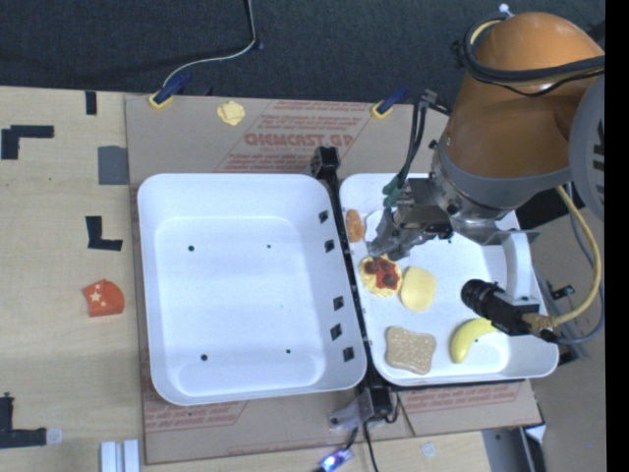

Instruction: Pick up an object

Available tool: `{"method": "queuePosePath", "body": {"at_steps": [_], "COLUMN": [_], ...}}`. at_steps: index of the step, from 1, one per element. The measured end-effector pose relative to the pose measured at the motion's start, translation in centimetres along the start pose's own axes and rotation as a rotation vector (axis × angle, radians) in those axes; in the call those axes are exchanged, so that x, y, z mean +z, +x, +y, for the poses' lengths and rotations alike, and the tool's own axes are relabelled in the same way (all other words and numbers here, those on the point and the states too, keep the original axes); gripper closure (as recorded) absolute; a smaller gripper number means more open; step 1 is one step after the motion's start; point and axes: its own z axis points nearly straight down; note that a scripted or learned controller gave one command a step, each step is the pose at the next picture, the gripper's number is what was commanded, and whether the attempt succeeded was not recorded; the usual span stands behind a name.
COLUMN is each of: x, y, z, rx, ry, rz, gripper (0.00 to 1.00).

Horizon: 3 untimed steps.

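You see the gripper low over the pizza slice (right bin); whether it is open I cannot tell. Next it must close, then lift.

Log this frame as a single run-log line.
phase: reaching | gripper above pizza slice, right bin | nearby: yellow round piece, toast, banana | grasp: unconfirmed

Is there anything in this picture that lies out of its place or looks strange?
Yes. Two small items lie outside the bins: a red piece on the bench left of the left bin, and a yellow piece on the cardboard behind it.
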Motion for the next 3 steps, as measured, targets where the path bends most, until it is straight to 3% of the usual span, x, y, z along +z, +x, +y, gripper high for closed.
{"method": "queuePosePath", "body": {"at_steps": [1, 2, 3], "x": [-4.2, -1.0, -10.3], "y": [-0.8, 4.3, 1.2], "z": [-0.2, -0.1, 2.4], "rx": [0.007, 0.005, 0.009], "ry": [-0.005, 0.000, -0.013], "rz": [-0.001, -0.001, -0.001], "gripper": [1.00, 1.00, 1.00]}}
